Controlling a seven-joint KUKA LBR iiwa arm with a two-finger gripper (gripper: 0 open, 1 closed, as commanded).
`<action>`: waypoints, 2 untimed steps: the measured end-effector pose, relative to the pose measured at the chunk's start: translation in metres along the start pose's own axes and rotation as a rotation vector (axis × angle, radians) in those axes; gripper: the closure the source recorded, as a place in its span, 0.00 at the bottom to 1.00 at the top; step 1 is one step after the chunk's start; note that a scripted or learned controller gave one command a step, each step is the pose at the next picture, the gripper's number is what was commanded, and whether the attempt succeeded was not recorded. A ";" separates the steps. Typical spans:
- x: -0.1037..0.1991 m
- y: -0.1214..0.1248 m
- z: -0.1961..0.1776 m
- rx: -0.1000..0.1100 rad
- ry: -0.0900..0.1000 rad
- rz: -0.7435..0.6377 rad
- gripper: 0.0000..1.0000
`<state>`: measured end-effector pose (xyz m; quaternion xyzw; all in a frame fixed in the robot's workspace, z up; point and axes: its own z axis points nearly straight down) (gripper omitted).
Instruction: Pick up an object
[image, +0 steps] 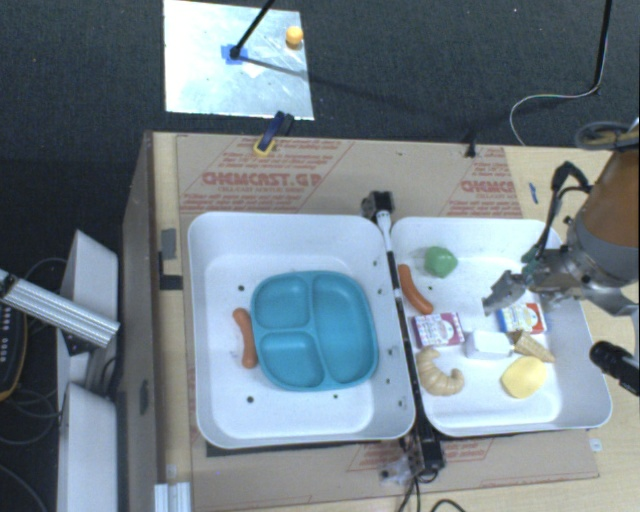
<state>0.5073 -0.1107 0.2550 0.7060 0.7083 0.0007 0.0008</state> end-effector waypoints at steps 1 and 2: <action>0.025 0.044 0.063 0.002 0.001 0.000 0.00; 0.019 0.057 0.156 -0.004 -0.001 0.002 0.00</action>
